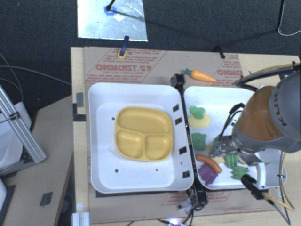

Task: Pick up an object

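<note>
The right white bin (221,92) holds several toy foods: a green leafy piece (197,111) on a pale yellow disc (201,122), a green chunk (198,140), a red sausage (208,162), a purple piece (207,173) and green pieces (233,164) near the front. My gripper (217,148) hangs low over this bin, between the green chunk and the green pieces and just above the sausage's far end. The arm's orange band (256,117) and wrist hide part of the bin behind it.
The left white bin (101,126) holds a yellow divided plate (143,133). A toy carrot (201,75) lies on the cardboard behind the right bin. A metal sheet (112,12) and a small blue and yellow tool (123,47) lie at the back.
</note>
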`<state>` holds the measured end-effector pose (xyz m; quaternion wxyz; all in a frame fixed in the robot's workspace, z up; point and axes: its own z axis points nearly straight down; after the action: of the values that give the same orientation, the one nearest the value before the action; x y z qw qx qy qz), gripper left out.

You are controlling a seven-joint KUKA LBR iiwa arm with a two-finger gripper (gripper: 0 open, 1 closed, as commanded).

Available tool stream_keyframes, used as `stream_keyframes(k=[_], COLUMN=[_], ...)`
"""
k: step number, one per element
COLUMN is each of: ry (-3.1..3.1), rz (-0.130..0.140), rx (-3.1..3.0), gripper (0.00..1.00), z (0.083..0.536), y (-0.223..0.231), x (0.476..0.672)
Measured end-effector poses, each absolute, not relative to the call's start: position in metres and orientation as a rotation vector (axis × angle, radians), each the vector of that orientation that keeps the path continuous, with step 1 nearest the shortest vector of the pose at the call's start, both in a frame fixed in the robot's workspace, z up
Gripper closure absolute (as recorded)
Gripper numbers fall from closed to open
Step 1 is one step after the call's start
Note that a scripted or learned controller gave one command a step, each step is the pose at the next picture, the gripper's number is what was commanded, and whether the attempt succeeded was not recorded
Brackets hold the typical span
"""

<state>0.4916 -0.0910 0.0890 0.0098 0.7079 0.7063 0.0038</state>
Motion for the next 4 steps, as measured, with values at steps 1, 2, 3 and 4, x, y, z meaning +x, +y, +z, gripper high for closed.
stream_keyframes(k=[1, 2, 3, 4], ry=[2.207, 2.219, 2.226, 2.226], rz=[0.014, 0.003, 0.003, 0.005], rx=[2.21, 2.22, 2.215, 2.213], gripper=[1.0, 1.0, 1.0, 1.0], z=[0.089, 0.095, 0.104, 0.125], y=[-0.091, -0.109, -0.099, -0.087], x=[0.492, 0.487, 0.487, 0.488])
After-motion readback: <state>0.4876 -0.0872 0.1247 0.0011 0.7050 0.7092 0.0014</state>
